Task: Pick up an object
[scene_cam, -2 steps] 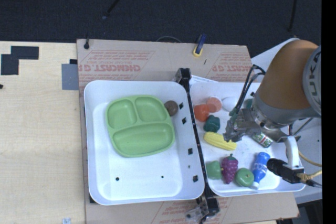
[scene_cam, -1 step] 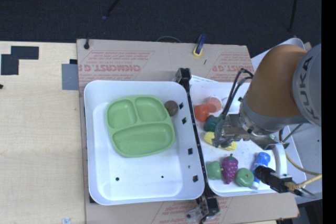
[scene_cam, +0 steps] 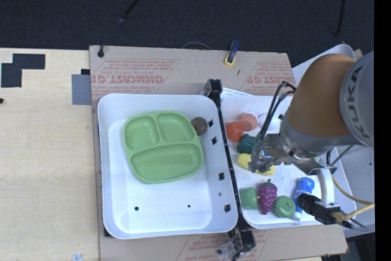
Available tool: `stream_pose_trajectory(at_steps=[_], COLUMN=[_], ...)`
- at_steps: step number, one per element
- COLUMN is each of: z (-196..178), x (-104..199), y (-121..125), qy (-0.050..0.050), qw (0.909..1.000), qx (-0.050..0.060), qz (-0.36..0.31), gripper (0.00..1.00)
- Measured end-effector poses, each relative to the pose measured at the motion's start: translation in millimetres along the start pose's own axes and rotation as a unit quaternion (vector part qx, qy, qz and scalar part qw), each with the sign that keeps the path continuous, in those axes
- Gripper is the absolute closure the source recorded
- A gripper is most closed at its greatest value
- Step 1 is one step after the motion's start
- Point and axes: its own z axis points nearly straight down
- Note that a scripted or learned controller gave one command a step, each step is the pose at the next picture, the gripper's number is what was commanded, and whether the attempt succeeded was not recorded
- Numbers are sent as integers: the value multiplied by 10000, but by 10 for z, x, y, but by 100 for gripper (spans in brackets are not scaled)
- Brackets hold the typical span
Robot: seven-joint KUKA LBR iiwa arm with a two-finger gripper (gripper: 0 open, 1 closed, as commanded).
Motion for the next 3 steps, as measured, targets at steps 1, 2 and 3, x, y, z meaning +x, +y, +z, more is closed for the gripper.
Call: stream_pose_trajectory(at_steps=[1, 2, 3], z=[17, 10, -32], x=[-6, 58, 58], y=[106, 89, 142], qy=[-2, 4, 2], qw=[10000, 10000, 10000], qx=[-11, -4, -9], qz=[-18, -17, -18], gripper=[100, 100, 100])
